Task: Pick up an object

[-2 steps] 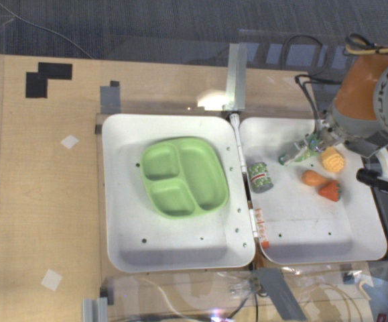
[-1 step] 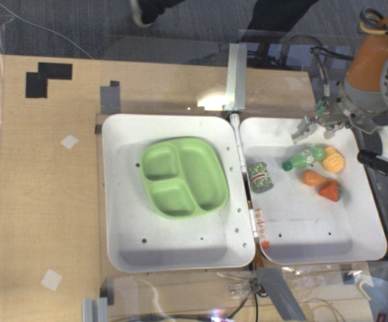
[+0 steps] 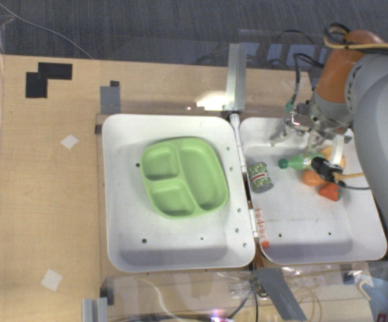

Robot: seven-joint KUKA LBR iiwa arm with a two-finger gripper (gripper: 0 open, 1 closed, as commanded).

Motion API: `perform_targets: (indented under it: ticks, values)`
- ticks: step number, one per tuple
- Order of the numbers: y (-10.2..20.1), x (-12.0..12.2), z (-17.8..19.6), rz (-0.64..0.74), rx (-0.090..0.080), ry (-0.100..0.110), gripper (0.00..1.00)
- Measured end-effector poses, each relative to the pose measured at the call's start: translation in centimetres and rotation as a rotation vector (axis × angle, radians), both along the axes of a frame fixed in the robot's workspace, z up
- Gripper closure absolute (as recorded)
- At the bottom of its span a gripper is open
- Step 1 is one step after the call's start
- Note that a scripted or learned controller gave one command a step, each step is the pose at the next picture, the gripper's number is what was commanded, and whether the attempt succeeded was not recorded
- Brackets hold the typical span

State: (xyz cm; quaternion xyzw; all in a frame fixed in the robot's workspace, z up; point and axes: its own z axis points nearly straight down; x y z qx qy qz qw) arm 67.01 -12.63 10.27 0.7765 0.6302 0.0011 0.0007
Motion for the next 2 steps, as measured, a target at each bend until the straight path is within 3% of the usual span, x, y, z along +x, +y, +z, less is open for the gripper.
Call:
perform_targets:
  ticks: [1, 2]
  values:
    - [-0.06, 0.29, 1.53, 0.007, -0.003, -0.009, 1.0]
    - [-0.01, 0.27, 1.47, 0.008, -0.003, -0.008, 0.0]
